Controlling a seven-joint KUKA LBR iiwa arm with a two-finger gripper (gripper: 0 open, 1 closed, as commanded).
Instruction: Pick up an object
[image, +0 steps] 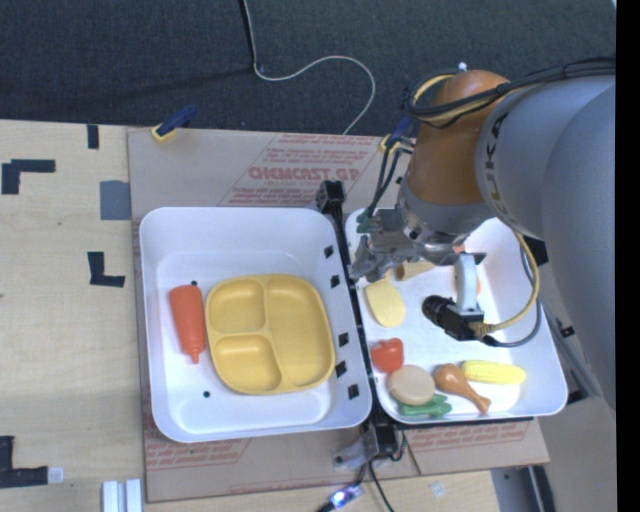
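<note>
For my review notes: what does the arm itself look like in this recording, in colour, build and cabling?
The arm is thick and rounded, with a light grey shell and dark lettering on its side. An orange band wraps the section above the wrist. Yellow and blue cables loop around that band, and another yellow cable curves below toward a black fitting. The hand is a compact grey metal assembly.

yellow tray (270, 332), orange carrot (187, 320), white bins (160, 240) (both), red pepper (388, 354), yellow corn (493, 373), pale yellow potato (385, 303)
</note>
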